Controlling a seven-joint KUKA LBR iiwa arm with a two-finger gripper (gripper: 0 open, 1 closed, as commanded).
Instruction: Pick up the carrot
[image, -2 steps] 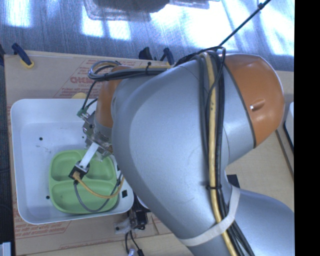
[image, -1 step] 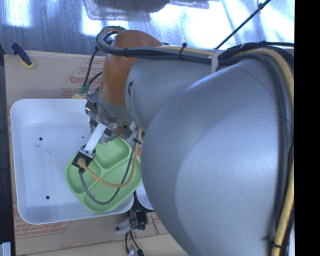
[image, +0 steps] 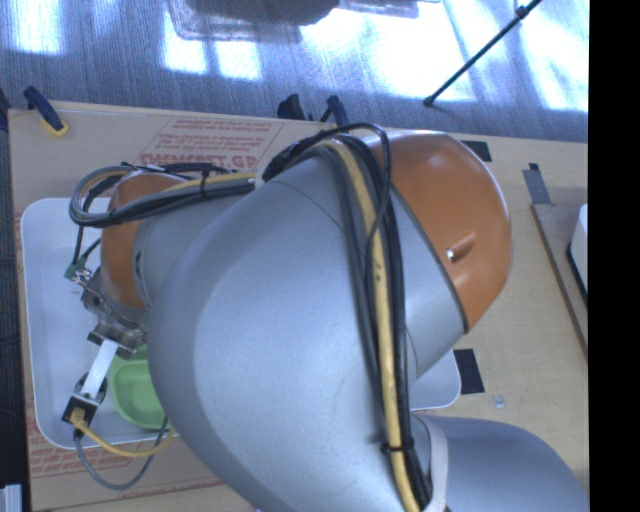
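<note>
— Where is the carrot?
— That cannot be told; the grey arm (image: 300, 330) covers most of the left bin (image: 35, 300).
— And the gripper (image: 118, 335)?
— Over that bin, beside a green thing (image: 130, 392); whether it grasps anything cannot be told.

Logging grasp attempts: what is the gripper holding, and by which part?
Cannot be told: the grey and orange arm covers the grasp, above the left white bin.
</note>
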